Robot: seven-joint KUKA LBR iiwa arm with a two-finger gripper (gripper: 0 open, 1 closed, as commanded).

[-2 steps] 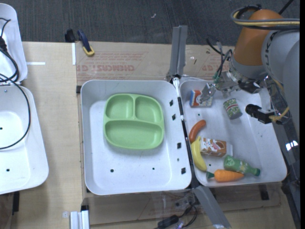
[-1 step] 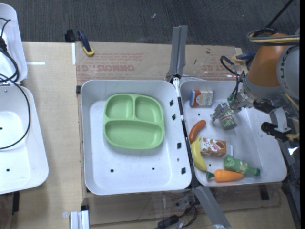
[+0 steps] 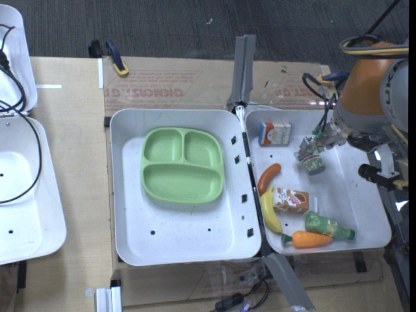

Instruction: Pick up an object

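**Now choose your grasp: toy food in the right bin**

Far off to the gripper's left, in the other shallow white bin (image 3: 123, 194), you have a pale green three-compartment plastic plate (image 3: 183, 165); it is broad and flat, a poor thing for two fingers. Nearer, just left of the gripper, a small red-and-white carton (image 3: 275, 134) stands by the right bin's (image 3: 364, 233) back wall. Below and left of the gripper lie an orange-red toy sausage (image 3: 268, 177), a yellow toy banana (image 3: 270, 211) and a brown-and-white snack box (image 3: 290, 201), these last two touching. Below it, an orange toy carrot (image 3: 311, 240) and a green bottle (image 3: 329, 226) lie side by side.

The two-finger gripper (image 3: 312, 158) hangs in the right bin over bare floor, and whether it is apart or together you cannot tell from here.

All of this looks light, hollow and slick. The sausage is probably your best pick: it lies apart from its neighbours, so pinch it across the middle. The carton may crush.
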